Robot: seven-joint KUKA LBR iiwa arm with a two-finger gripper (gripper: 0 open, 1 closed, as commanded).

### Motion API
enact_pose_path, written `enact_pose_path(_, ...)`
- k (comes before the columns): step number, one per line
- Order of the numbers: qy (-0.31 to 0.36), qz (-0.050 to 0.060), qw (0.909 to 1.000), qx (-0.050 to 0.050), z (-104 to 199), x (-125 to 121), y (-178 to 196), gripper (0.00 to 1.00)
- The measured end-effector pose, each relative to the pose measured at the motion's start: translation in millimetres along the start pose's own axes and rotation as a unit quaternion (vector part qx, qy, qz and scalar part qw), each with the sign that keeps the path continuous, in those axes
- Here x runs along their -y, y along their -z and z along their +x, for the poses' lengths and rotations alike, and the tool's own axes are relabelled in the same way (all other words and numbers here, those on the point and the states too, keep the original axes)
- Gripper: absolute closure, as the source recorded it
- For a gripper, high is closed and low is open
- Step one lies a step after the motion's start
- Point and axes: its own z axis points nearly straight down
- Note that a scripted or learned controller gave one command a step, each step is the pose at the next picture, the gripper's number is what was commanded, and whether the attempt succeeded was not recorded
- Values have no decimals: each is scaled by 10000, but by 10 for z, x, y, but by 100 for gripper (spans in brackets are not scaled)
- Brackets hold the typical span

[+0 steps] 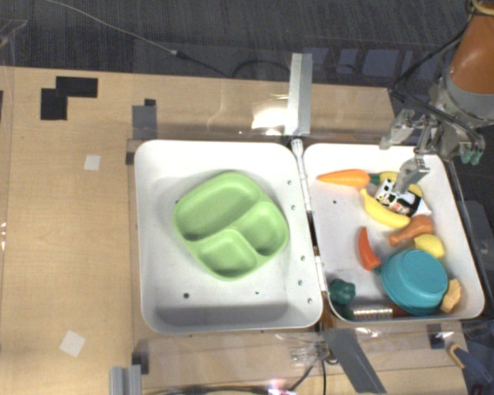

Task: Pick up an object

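No legible writing on the black-and-white toy (pixel 387 192).

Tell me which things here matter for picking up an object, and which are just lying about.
For the job:
pincer, above the right bin
carrot
banana
black-and-white toy
teal bowl
red pepper

Lying about:
green divided plate in the left bin
cable across the floor

Bins (pixel 222 315): we saw smooth white plastic.
Divided plate (pixel 230 225): matt green plastic.
Bowl (pixel 415 280): glossy teal plastic.
Bench (pixel 58 245): pale wood.
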Motion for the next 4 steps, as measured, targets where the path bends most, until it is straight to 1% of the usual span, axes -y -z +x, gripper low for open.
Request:
enact_pose_path(1,-50,10,10000,61,252,-16,-1502,0)
enact_pose_path(2,-541,0,9985,34,477,-377,-1629,0)
enact_pose_path(3,-546,2,9985,43,1046,-406,-1612,0)
enact_pose_path(4,366,1,9993,24,349,-361,-1630,0)
